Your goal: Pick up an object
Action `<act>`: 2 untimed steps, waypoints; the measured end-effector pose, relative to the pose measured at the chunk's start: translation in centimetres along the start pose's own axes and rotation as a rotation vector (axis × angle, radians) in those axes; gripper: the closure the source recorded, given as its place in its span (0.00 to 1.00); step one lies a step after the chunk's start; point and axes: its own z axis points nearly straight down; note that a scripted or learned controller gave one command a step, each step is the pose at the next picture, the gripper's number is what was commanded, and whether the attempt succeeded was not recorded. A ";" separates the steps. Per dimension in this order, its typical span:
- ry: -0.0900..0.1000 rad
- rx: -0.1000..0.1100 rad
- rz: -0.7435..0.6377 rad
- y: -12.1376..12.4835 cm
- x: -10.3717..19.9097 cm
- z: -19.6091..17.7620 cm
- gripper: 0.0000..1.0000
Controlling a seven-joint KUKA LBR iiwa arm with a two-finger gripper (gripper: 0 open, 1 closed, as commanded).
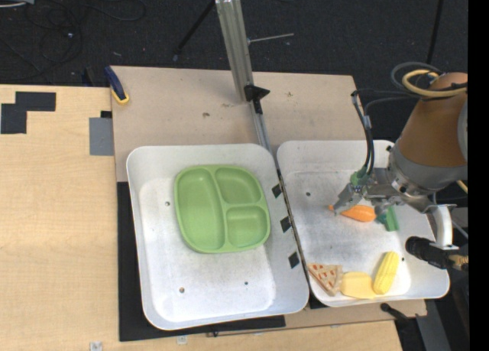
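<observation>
Camera view: gripper (365,203) over carrot (358,212) mid right bin (306,160); grip unclear, squeeze its middle gently

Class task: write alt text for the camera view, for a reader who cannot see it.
A robot gripper sits low over an orange toy carrot in the right white bin. Toy corn and a pizza slice lie nearer; the left bin holds a green divided plate.

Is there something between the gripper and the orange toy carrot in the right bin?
Nothing visible does. The gripper is right over the orange toy carrot in the right bin. The corn cob, the pizza slice and the yellow piece lie apart, near the front edge.
</observation>
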 end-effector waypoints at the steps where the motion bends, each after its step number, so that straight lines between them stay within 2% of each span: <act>1: 0.001 0.006 0.001 0.3 0.2 4.5 0.00; 2: 0.001 0.005 0.002 0.2 0.2 9.8 0.00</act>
